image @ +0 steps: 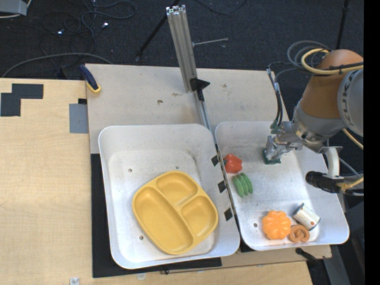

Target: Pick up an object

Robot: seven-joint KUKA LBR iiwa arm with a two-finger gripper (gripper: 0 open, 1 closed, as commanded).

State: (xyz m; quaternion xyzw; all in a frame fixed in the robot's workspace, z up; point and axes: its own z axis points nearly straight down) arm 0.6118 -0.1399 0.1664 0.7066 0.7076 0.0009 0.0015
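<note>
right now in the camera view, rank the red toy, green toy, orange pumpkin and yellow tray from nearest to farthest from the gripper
From the gripper in the right bin:
1. Red toy, to its left by the divider.
2. Green toy, just below the red one.
3. Orange pumpkin, at the bin's near edge.
4. Yellow tray, in the left bin.

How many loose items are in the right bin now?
5: red piece and green piece by the divider; orange pumpkin, pretzel, white cylinder near the front corner.

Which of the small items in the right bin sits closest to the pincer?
The small red rounded item, by the right bin's left wall. It lies closest to the pincer; the green ridged piece is lower, and the orange pumpkin-shaped toy lies near the front rim.
</note>
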